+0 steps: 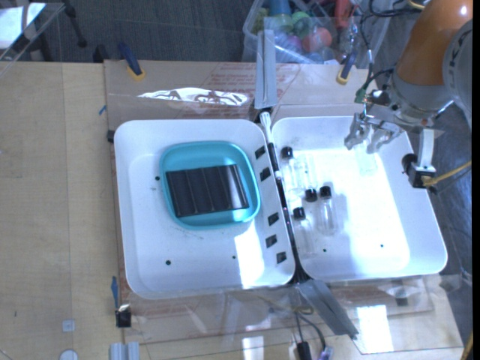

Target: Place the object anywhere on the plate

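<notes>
Open bin floor (375, 223) right of small black-capped bottles (319, 205).

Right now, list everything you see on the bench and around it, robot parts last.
Bins: two, white, side by side on the bench.
Plate: one, teal with a dark ribbed centre, in the left bin.
Small bottles: about four, clear with black caps, lying in the right bin near the divider.
Clips: five, black, along the left bin's right edge.
Clutter tub: one, clear, colourful items inside, behind the bins.
Arm: one, grey with an orange band, at the right.
Gripper: one, metallic, over the right bin's far end.
</notes>
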